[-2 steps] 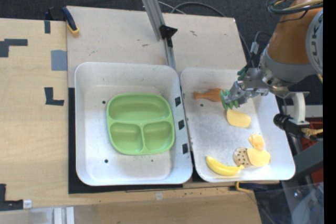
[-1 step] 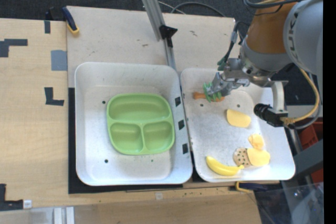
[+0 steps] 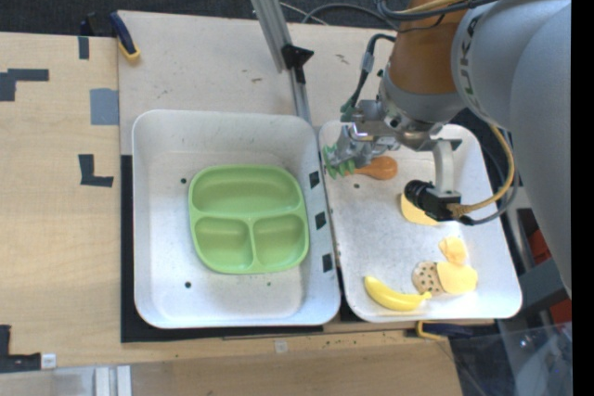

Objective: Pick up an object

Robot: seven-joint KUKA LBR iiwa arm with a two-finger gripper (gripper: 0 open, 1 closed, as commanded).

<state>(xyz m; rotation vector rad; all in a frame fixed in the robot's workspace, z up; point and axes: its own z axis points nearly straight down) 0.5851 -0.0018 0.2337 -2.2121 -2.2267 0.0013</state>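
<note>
Desk: pale wood desk [image 3: 56, 227] with tape marks, bearing two white bins; right bin [image 3: 371, 218] is the landmark.
Left of it: green tray [image 3: 249, 218] in the other bin.
Tool: tool [image 3: 351, 146] at its upper left corner, over the carrot [image 3: 371, 168]; grip state cannot be told.
Elsewhere in it: banana [image 3: 394, 295], cookie [image 3: 426, 276].
Risk: probably clipping the bin wall, nudging the carrot away.
</note>
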